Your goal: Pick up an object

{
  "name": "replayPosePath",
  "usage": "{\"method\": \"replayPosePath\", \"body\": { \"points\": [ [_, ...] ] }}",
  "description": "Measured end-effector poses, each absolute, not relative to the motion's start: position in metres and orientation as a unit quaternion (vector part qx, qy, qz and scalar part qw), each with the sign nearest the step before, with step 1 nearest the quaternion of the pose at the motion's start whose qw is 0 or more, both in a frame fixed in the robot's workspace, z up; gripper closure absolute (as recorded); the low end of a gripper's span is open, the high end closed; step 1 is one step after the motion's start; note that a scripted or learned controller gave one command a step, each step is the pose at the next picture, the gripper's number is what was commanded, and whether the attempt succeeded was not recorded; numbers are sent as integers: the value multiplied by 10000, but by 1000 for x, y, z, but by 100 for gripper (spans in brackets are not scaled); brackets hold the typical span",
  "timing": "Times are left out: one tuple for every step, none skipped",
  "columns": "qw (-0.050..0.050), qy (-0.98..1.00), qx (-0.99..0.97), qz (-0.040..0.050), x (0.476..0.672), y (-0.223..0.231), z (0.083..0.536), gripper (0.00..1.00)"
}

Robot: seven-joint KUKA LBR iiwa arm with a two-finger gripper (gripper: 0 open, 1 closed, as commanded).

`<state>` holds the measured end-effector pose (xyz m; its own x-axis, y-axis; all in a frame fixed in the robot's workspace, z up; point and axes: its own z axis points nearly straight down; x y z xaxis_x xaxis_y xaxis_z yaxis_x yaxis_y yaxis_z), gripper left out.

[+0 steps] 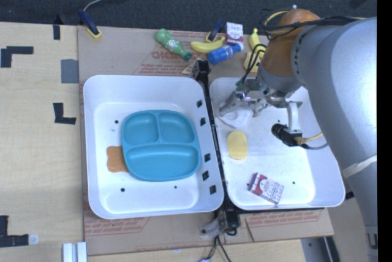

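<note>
The gripper is low in the right bin, at its far left corner, over a pale crumpled thing that may be a cloth or a bag (the view is too soft there to say which). Whether the gripper is wide or narrow I cannot tell, since the wrist and its fittings cover the tips; nothing can be seen held.

To do the pick well, the gripper should come straight down on the middle of the chosen thing, clear of the bin wall and the black divider just beside it, and close only once the tips are either side of it. The crumpled thing sits close to that corner, so a slanted approach would likely snag the wall. The yellow lump just in front lies more in the open and looks the easier target.

Count, right bin: one crumpled thing, one yellow lump, one red-and-white packet.

Left bin: one blue plate with three compartments, one orange piece poking out from under its left edge.

On the table beyond the bins: one green bottle, one banana, one blue bottle, one small box.
</note>
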<state>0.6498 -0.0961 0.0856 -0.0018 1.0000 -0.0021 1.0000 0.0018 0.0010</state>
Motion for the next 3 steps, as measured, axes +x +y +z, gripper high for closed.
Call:
{"method": "replayPosePath", "body": {
  "points": [
    [3,7081,7062,-2,668,-96,96,0],
    [4,7080,7062,4,651,-47,185,0],
    [-2,7075,7067,-4,668,-33,188,0]
  ]
}}
